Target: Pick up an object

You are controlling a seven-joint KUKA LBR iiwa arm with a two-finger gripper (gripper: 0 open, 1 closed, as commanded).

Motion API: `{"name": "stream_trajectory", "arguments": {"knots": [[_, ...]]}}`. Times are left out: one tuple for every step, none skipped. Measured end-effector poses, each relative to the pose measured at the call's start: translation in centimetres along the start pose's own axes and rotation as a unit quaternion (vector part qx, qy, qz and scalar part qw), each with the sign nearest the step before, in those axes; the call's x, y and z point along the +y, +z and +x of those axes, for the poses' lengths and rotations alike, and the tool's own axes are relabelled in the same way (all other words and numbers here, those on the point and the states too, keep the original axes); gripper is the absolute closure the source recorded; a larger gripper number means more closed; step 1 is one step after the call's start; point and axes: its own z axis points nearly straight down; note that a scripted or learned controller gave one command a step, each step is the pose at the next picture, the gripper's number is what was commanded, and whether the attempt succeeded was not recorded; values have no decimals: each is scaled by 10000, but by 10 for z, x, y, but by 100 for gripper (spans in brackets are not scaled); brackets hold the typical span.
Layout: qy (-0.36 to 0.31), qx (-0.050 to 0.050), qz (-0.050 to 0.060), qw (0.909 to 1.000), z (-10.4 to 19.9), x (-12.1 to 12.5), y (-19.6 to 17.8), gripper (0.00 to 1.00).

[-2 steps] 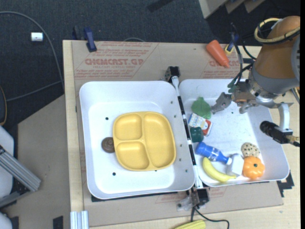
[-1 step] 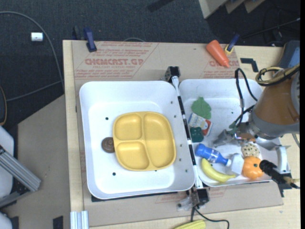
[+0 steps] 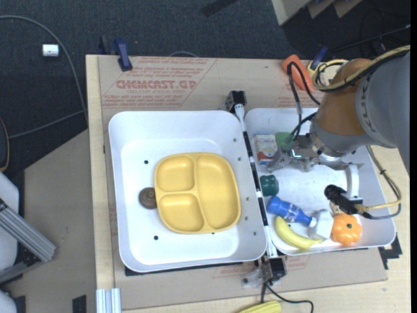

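Dark blue-grey carpet (image 3: 45, 90) surrounds the bench (image 3: 163, 83), whose top is brown printed board (red lettering across it). A thin cable (image 3: 65, 57) loops over the floor at left.

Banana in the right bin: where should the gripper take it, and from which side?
Grip the banana across its narrow middle, coming straight down from above. It lies flat and curved near the bin's front wall, with the blue bottle close behind, so side approaches look crowded.
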Motion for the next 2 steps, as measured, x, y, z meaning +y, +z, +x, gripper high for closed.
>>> {"name": "stream_trajectory", "arguments": {"knots": [[2, -3, 4, 10000, 9, 62, 0, 0], [0, -12, -8, 10000, 8, 63, -11, 100]]}}
